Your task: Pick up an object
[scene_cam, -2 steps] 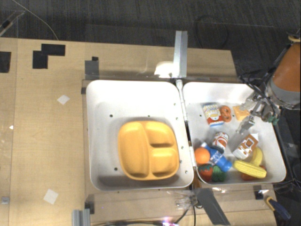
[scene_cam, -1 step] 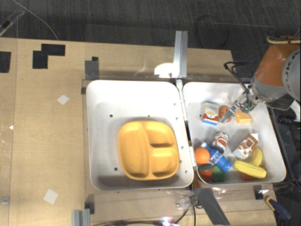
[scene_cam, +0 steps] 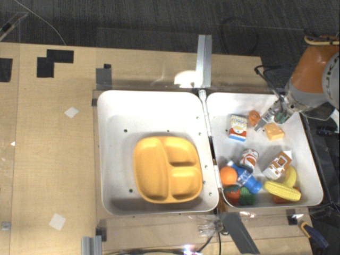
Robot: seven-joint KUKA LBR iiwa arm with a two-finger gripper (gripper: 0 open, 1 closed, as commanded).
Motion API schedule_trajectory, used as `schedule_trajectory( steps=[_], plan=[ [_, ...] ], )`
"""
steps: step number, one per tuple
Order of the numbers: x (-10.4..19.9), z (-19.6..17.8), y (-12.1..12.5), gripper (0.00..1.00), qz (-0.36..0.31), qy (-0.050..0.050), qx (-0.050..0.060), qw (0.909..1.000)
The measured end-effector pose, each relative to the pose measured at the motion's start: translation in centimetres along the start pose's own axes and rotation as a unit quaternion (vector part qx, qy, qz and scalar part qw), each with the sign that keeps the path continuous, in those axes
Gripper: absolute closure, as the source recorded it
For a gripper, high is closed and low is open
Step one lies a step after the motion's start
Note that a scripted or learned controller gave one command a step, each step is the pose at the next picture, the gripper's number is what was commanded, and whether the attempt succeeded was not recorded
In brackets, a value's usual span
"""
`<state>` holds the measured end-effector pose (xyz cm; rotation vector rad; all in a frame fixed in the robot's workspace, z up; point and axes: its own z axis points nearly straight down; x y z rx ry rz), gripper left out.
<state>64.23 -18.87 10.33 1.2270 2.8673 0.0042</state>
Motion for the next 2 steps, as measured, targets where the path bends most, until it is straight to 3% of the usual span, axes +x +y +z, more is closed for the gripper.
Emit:
schedule_trajectory(
  steps=[1, 2],
  plan=[
    [4.5, -11.2, 5.7, 1.0, 0.002, 0.003, -0.001, 1.0],
    [1.8, -20.3, 4.0, 1.0, 0.127, 0.004, 0.003, 0.9918]
  ],
)
